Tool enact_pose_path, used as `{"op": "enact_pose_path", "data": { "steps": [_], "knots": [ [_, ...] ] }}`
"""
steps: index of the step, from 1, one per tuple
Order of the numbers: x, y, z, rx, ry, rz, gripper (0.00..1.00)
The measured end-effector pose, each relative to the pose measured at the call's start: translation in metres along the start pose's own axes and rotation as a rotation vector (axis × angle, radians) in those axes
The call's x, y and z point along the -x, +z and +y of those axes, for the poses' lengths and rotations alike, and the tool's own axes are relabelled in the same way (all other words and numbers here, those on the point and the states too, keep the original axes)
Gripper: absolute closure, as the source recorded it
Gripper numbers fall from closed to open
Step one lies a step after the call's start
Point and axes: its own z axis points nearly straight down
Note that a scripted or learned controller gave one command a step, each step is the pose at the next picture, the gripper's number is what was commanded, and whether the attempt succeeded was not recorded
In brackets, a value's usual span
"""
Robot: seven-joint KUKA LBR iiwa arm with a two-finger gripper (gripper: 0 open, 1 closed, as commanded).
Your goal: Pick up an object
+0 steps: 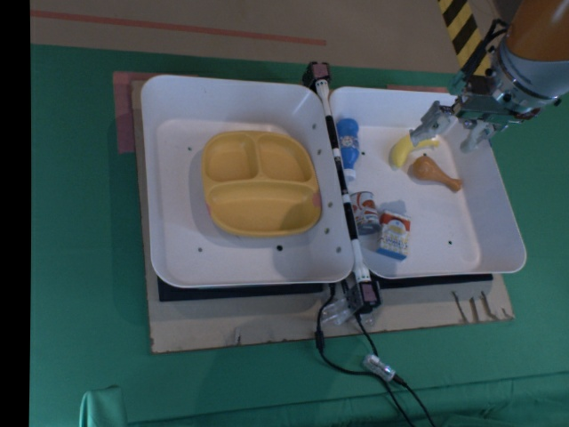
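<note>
In the right bin (498, 238) lie a yellow banana (403, 152), a brown toy drumstick (433, 172), a blue and white bottle (348, 146), a small red and white can (364, 210) and a little carton (396, 235). My gripper (450, 132) hovers over the bin's upper right part, just above the banana's end and the drumstick. Its fingers (427, 124) stand open, and nothing is held between them. The left finger is close to the banana's upper tip.
The left bin (169, 238) holds a yellow divided plate (260, 182). A black and white divider rail (342, 181) runs between the bins. Cables (373, 363) trail off the bench's front. Yellow and black hazard tape (458, 12) lies behind the arm.
</note>
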Motion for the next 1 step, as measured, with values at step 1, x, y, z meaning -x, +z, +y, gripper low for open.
{"op": "enact_pose_path", "data": {
  "steps": [1],
  "knots": [
    [0.0375,0.1550,0.0047,0.005,0.000,-0.003,0.00]
  ]
}}
